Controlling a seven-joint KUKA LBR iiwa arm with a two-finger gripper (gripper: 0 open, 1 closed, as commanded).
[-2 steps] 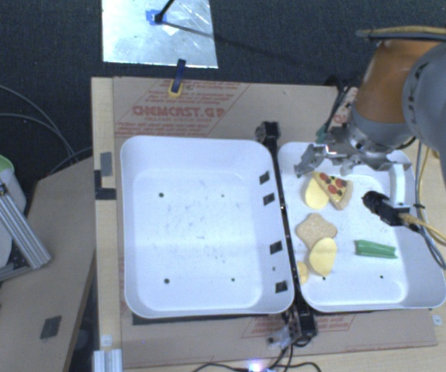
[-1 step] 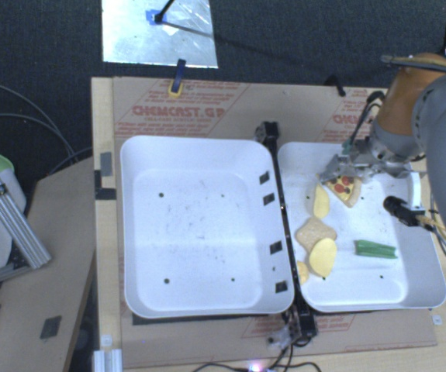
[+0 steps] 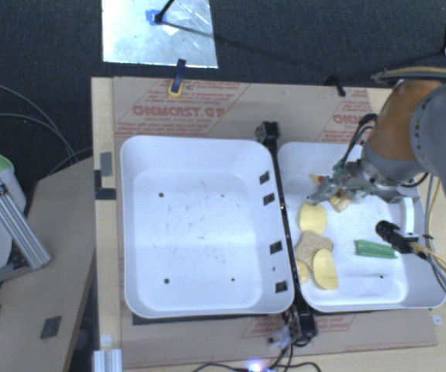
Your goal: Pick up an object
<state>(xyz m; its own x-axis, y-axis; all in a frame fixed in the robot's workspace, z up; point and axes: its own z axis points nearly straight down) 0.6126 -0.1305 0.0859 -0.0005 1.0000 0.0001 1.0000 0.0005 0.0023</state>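
The right bin (image 3: 362, 297) holds several small items. A pale yellow piece (image 3: 312, 218) lies near its left wall, with a tan piece (image 3: 313, 246) and another yellow piece (image 3: 325, 270) below it. A green object (image 3: 375, 248) lies toward the bin's right side. My gripper (image 3: 333, 187) is low in the upper part of this bin, directly over a small tan and yellow object (image 3: 340, 202). It is just above and right of the pale yellow piece. The gripper's body hides part of the small object.
The left bin (image 3: 141, 285) sits beside the right one, with a black divider (image 3: 281, 208) between them. The grey arm with its orange band (image 3: 397, 126) covers the right bin's upper right corner. A black fitting with cables (image 3: 393, 235) hangs beside the green object.
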